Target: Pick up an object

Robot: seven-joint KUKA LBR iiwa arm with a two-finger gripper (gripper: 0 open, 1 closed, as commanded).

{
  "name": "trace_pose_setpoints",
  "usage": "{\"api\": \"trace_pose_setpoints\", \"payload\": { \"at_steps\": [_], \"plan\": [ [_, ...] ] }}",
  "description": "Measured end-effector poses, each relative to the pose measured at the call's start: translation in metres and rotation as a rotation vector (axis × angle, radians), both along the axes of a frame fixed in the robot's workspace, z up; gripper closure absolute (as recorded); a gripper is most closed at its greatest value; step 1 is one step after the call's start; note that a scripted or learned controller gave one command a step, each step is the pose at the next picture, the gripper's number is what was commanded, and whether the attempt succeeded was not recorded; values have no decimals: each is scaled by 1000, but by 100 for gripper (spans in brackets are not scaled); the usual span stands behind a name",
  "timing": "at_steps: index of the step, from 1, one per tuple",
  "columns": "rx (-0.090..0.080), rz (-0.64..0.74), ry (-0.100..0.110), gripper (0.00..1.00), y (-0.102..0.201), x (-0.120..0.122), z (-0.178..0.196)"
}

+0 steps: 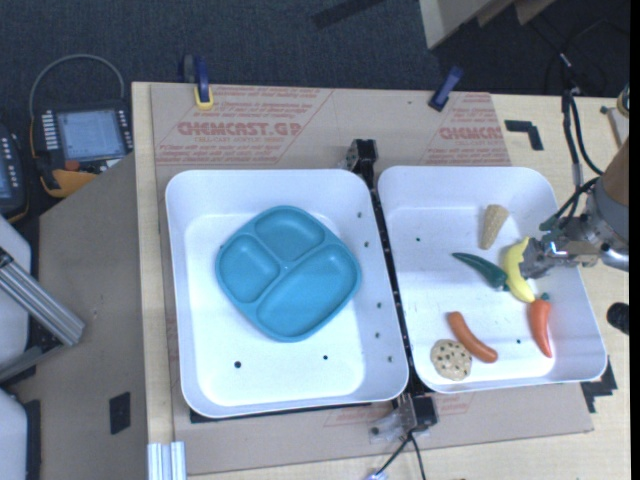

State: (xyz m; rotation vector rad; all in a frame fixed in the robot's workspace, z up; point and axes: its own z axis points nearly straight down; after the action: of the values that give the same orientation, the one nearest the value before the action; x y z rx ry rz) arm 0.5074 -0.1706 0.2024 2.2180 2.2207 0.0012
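Cardboard-topped bench (300, 118): smooth white bin (420, 268), metal claw (538, 259) touching curved yellow banana (517, 270), grip state unclear.

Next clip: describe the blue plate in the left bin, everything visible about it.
The blue plate is a rounded-square divided dish, plastic by its look, in one even light blue. Raised ridges split it into three compartments: two smaller ones along the upper left and one larger one at the lower right. It lies flat and upright, turned at a diagonal, near the middle of the left bin, resting on the bin's floor.

Robotics lab: clamped bench (300, 118), teach pendant (88, 133).
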Motion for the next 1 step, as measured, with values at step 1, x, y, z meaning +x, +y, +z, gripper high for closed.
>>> {"api": "trace_pose_setpoints", "payload": {
  "at_steps": [1],
  "plan": [
    [2,6,-1,100,55,25,10]
  ]
}}
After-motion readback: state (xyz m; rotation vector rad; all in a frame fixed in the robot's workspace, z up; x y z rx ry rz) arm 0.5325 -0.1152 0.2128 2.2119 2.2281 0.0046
